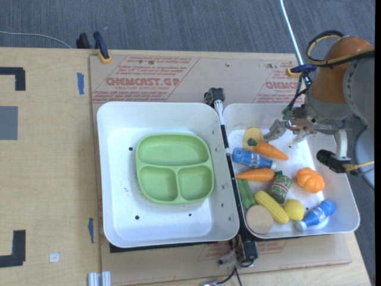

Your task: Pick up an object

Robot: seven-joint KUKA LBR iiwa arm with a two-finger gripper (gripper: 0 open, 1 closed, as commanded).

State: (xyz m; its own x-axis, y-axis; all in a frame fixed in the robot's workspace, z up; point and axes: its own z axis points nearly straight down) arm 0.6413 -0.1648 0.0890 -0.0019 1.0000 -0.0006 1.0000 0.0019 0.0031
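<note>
The right bin (339, 189) holds several toy foods. A carrot (269, 150) lies near its top, with a second carrot (256, 174) and a small blue bottle (250, 158) just below. Lower down are an orange fruit (311, 180), a small can (280, 187), a corn cob (271, 206), a lemon (293, 209) and another blue bottle (315, 214). My gripper (289, 128) hovers over the bin's upper part, just above and right of the top carrot. Its fingers are spread open and hold nothing.
The left bin (113, 159) holds a green divided plate (174, 167). A yellow piece (252, 136), a green cucumber (245, 192) and a round tan disc (259, 219) lie along the right bin's left side. The arm's grey body and cables cover the bin's upper right corner.
</note>
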